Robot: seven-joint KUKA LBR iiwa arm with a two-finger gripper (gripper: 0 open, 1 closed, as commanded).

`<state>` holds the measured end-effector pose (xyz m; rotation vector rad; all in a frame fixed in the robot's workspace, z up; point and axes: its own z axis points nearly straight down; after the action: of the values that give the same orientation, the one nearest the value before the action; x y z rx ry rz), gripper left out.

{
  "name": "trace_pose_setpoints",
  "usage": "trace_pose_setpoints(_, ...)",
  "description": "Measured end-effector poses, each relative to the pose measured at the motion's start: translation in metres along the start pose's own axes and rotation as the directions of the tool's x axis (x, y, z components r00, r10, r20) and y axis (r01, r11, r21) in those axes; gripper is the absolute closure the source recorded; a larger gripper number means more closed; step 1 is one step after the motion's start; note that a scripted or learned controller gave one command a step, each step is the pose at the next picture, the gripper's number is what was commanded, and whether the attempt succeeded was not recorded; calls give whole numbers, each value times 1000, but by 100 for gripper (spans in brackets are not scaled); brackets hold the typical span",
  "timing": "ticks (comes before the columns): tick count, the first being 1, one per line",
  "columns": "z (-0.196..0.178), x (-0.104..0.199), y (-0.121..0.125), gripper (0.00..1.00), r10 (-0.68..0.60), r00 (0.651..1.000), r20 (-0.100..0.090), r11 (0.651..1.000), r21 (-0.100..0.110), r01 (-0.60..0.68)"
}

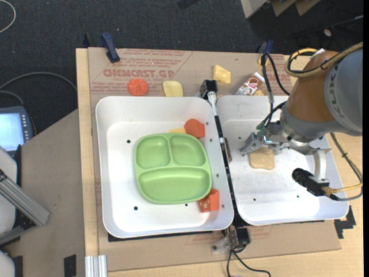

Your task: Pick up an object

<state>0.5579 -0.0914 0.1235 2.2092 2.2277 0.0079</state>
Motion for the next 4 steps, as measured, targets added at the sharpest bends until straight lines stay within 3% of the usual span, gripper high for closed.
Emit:
trace_pose_setpoints(1,-98,-36,63,0,7,1000,6,1000,-10,-6)
trace_pose_setpoints(2,42,-57,-8,0,14,1000,-2,1000,10,-14)
trace_pose_setpoints(3,35,-132,-80,0,13,1000,-9,1000,4,-13)
trace_pose_setpoints(4,-100,-66,-36,0,-2,1000,3,1000,-11,2)
